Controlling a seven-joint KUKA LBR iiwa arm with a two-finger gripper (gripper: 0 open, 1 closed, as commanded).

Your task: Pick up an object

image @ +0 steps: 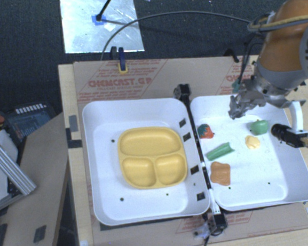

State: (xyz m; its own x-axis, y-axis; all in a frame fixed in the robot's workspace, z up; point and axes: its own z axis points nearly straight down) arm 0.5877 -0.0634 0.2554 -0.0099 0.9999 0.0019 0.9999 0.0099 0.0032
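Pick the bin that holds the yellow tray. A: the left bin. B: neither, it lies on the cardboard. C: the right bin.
A: the yellow tray lies flat inside the left bin, while the right bin holds the small food pieces.

Red piece (205,131): small, rounded, red with a touch of green on top, perhaps a toy strawberry or tomato; it lies near the left wall of the right bin (288,191), in the upper half.
Green stick (219,151): long, flat, mid-green; it lies at a slant just below the red piece, apart from it.
Orange piece (220,173): blocky, orange-tan, lying flat just below the green stick, near the left wall.
Yellow piece (252,142): small, pale yellow, lumpy, near the bin's middle, right of the green stick.
Green round piece (260,127): small, bright green, just above the yellow piece, close to it.
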